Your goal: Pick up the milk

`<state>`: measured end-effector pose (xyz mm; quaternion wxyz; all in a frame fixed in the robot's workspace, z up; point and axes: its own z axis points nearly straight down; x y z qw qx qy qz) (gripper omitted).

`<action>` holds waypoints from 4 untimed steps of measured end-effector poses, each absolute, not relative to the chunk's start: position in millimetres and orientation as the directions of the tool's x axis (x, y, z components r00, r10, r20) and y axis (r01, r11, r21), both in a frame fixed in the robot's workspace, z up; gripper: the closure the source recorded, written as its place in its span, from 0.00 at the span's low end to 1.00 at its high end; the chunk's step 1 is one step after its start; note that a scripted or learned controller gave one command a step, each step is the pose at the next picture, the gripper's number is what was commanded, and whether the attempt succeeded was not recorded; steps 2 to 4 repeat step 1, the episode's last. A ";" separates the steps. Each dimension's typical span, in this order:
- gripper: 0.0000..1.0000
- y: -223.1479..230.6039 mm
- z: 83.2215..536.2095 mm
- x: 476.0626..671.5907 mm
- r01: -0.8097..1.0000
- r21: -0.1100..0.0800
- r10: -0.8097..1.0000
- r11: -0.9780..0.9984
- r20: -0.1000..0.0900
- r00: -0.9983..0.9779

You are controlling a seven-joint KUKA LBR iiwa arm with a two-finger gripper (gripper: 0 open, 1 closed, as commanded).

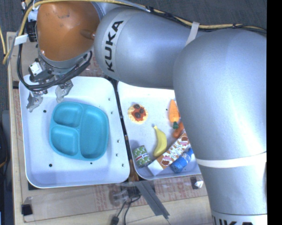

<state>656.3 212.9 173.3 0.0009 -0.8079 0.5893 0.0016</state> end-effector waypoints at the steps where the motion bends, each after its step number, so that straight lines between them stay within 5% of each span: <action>1: 0.00 219.2 159.6 655.4 -0.844 0.003 -0.844 -0.536 -0.004 0.536; 4: 0.00 219.2 159.6 655.4 -0.844 0.003 -0.844 -0.536 -0.004 0.536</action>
